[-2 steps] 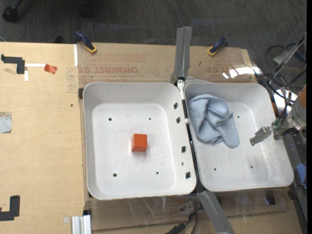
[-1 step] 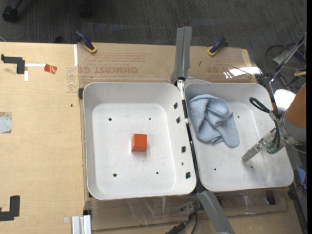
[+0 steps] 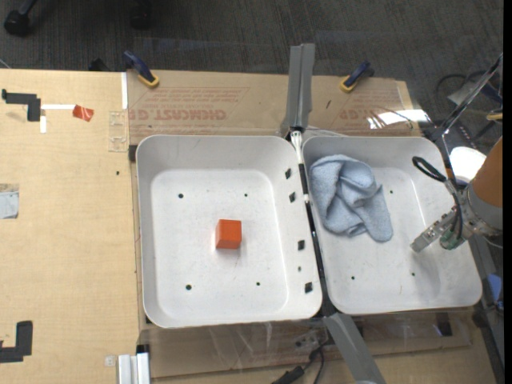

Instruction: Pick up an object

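1. Dark carpet lies beyond a cardboard-covered bench [image 3: 240, 102] that carries two shallow white bins side by side; a pale wooden board sits to the camera's left of them.
2. Over the right bin's [image 3: 400, 294] far-right side hangs the hand [image 3: 436, 237], a small metallic tip below the arm's wrist. Nothing sits in it, and whether it is open or closed I cannot tell at this size.
3. Nearest to the hand is a crumpled blue cloth [image 3: 350, 197], lying in the same bin toward its upper left, near the hand but apart from it.
4. Further out, across the divider, a red cube [image 3: 229, 234] rests alone around the middle of the left bin [image 3: 160, 294], well apart from the hand.
5. Judged from this, the step in hand is the approach: no object is grasped or lifted yet.
6. The next move calls for choosing a target, probably the cloth as the closer thing, centring over it, descending and closing on a raised fold. Soft cloth may slip or bunch.
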Robot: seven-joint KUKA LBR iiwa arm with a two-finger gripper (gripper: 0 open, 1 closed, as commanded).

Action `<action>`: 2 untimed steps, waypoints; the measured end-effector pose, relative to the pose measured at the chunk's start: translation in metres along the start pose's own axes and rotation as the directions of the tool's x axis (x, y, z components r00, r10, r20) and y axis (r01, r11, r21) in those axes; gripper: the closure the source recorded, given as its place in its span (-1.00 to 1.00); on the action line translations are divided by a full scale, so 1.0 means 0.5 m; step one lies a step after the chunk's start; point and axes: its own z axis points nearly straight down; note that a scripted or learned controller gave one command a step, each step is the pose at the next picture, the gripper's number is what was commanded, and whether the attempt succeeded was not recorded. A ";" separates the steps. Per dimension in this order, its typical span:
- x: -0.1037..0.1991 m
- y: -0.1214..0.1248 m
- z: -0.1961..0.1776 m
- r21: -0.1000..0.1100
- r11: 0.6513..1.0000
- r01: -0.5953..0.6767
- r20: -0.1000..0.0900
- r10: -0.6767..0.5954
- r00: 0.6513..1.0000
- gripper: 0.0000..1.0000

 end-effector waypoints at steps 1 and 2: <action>-0.038 0.062 0.017 0.000 0.999 0.047 0.001 -0.047 0.999 1.00; -0.117 0.188 0.016 -0.001 0.995 0.101 0.002 -0.101 0.995 1.00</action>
